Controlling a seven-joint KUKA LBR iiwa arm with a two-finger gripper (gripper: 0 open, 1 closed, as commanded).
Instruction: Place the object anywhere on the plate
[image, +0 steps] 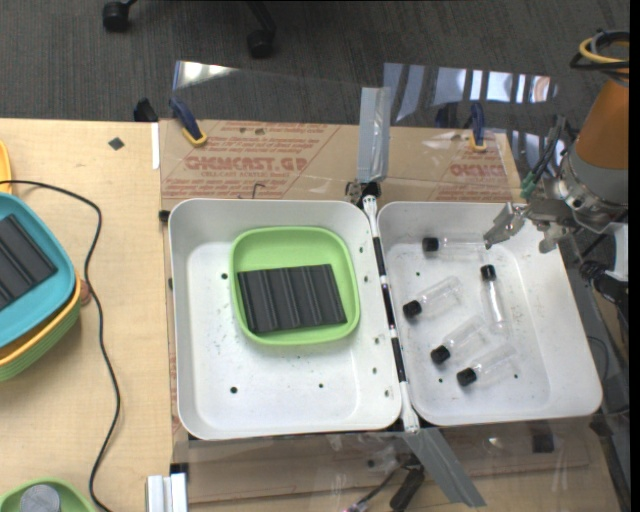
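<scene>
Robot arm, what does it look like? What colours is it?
The arm is grey metal with an orange band above the wrist. Yellow and black cables loop at its top. The gripper is silvery, with thin metal fingers and dark wires running beside it.

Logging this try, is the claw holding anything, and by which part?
Nothing is held: the claw hangs over the right bin's far corner, apart from the vials.

You see the arm entering from the right, orange band above the wrist, its gripper splayed open and holding nothing.
</scene>
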